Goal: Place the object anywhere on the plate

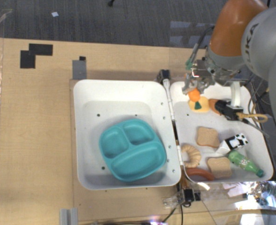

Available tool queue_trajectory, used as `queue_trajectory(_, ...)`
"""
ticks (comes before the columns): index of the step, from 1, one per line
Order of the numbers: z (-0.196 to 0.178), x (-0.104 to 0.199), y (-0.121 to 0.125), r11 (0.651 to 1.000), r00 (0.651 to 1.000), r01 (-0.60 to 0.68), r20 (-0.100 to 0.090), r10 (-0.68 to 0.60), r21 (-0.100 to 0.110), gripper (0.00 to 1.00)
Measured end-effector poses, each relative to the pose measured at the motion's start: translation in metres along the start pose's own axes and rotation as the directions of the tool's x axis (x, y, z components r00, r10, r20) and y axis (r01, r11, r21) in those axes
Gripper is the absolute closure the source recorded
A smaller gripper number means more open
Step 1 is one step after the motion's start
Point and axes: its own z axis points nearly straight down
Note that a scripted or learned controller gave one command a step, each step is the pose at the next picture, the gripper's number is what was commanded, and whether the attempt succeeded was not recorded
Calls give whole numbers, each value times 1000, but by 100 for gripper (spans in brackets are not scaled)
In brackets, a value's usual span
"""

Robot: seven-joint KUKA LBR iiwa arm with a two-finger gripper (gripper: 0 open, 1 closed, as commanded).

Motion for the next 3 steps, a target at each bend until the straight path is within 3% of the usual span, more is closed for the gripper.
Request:
queue_trajectory(1,1,71,-48,998,998,61,-5,-61,3,100)
queue_trajectory(2,0,66,-47,999,999,54,-2,-54,1,0)
queue_trajectory(3,-11,68,-45,998,998,59,-3,-59,-4,100)
